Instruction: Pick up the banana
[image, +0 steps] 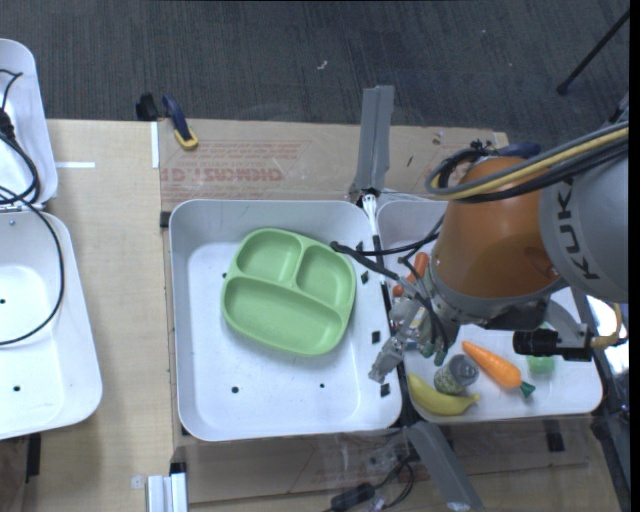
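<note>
The yellow banana (441, 400) lies at the near left corner of the right bin (570, 400), curved along its front wall. My gripper (398, 348) hangs over the divide between the two bins, just up and left of the banana and apart from it. Nothing shows in its grasp. The grey arm with its orange band (495, 235) covers most of the right bin behind it.
A small can (456, 375) and an orange carrot (492, 366) lie right beside the banana. A green block (541, 365) sits further right, and a small orange item (421, 264) by the bin's left wall. The left bin (200, 380) holds a green divided plate (290, 290).
</note>
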